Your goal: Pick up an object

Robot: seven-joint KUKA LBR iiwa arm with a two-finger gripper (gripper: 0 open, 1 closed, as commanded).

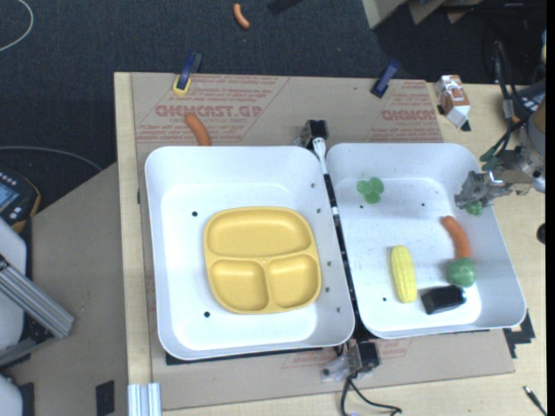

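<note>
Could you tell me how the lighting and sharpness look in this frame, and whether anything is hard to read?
Camera view: even, soft lighting, with faint shadows beside the corn and the black block; the white bins look bright but keep their detail; the yellow tray shows mild sheen; the gripper at the right bin's rim is small and slightly blurred, so its fingers are unreadable.

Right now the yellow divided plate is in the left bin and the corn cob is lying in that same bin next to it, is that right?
Not quite. The yellow divided plate does sit in the left bin, but the corn cob lies in the right bin, near the black block. The camera view shows this.
</note>
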